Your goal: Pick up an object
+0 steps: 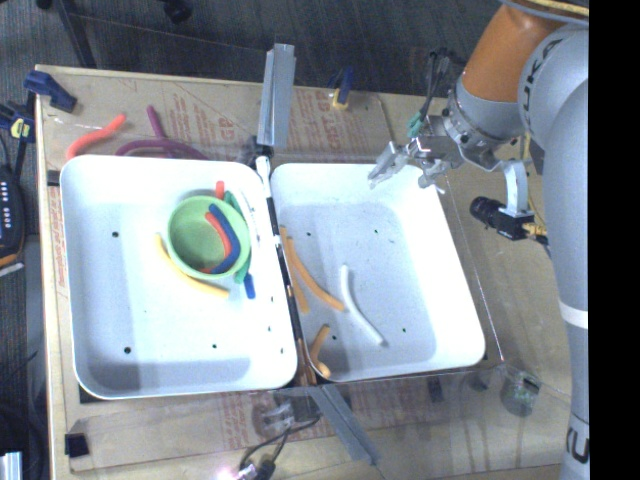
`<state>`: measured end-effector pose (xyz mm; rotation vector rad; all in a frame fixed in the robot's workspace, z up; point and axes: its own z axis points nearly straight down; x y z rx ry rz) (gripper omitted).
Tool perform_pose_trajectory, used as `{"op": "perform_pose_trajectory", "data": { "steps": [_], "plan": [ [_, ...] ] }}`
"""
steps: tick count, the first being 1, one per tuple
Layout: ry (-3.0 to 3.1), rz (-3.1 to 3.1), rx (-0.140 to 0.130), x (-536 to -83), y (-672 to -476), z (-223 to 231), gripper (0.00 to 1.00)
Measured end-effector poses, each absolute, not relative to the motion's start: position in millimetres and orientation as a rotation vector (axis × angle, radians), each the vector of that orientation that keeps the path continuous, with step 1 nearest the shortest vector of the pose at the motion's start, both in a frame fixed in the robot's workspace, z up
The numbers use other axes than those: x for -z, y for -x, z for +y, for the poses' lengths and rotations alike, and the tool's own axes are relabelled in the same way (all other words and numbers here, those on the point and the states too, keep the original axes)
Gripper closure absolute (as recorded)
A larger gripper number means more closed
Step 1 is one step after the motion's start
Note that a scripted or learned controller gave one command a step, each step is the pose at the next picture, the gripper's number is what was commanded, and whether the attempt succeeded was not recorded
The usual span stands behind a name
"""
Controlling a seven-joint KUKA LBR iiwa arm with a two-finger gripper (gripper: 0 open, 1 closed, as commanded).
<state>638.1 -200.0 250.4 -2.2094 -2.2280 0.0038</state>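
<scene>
Nearest my camera, the grey arm with its orange band (510, 48) came in from three o'clock. From what I saw, its two-finger gripper (400, 158) hung spread and empty over the right white bin's (455, 298) twelve o'clock rim: still approach, I judged. Next came descending toward the white curved strip (358, 303), lying at six o'clock, beside orange curved sticks (310, 283).

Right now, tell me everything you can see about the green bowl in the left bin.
The green bowl is round, pale green and looks like plastic. It sits upright in the left bin, toward the upper right part near the wall shared with the other bin. Inside it lie curved strips, one blue and one red. A yellow strip curls under its lower left edge, and darker green and blue pieces stick out along its right side. The claw is far off, over the right bin.
</scene>
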Motion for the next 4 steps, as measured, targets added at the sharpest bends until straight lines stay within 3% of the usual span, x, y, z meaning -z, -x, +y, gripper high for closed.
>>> {"op": "perform_pose_trajectory", "data": {
  "steps": [1,2,3,4],
  "plan": [
    [2.107,-2.326,-0.004,-215,-594.4,-134,0.00],
    [1.991,-2.425,-0.003,-166,-548.0,-150,0.00],
    [1.778,-2.597,-0.003,-94,-529.6,-126,0.00],
    [1.765,-2.595,-0.001,-103,-529.6,-124,1.00]
  ]
}}
